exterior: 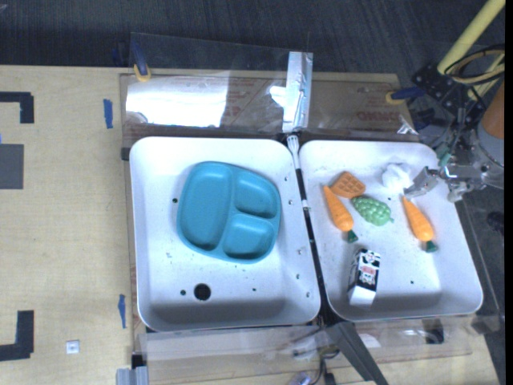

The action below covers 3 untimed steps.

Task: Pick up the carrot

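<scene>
Now we see two carrots in the right bin (469,291): one carrot (418,220) at three o'clock, just beside our gripper (433,179), another carrot (337,208) at nine. Jaw state we cannot tell. We should descend centred, fingers straddling its width.

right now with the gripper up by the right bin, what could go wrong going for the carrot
There are two carrots in the right bin, so the arm may take the one not meant.

The left carrot lies close beside the waffle and the green piece; fingers could nudge or catch those instead.

The right carrot lies near the bin wall, and the gripper could clip the rim.
</scene>
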Each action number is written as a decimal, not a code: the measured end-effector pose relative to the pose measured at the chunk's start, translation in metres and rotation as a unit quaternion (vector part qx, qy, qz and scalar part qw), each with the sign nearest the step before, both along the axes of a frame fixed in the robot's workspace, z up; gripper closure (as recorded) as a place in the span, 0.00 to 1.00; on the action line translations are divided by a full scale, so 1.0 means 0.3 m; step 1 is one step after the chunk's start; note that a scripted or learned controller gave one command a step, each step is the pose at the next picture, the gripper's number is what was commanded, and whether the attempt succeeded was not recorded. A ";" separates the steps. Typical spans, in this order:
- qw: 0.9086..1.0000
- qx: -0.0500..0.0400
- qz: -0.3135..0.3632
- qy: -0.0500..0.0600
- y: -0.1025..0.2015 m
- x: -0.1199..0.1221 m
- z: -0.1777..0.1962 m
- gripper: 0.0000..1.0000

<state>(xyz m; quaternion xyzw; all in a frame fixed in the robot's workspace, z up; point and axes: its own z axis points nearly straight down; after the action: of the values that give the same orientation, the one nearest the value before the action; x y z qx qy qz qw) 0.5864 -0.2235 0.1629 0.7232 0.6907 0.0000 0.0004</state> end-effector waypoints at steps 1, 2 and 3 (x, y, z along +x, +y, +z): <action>0.996 0.001 -0.087 0.000 0.065 -0.221 0.208 0.00; 0.995 0.006 -0.097 0.005 0.081 -0.048 -0.223 0.00; 0.995 0.003 -0.097 0.001 0.073 -0.041 -0.177 1.00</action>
<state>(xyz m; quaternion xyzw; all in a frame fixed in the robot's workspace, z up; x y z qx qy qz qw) 0.5742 -0.2014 0.1098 0.7867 0.6174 0.0014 -0.0021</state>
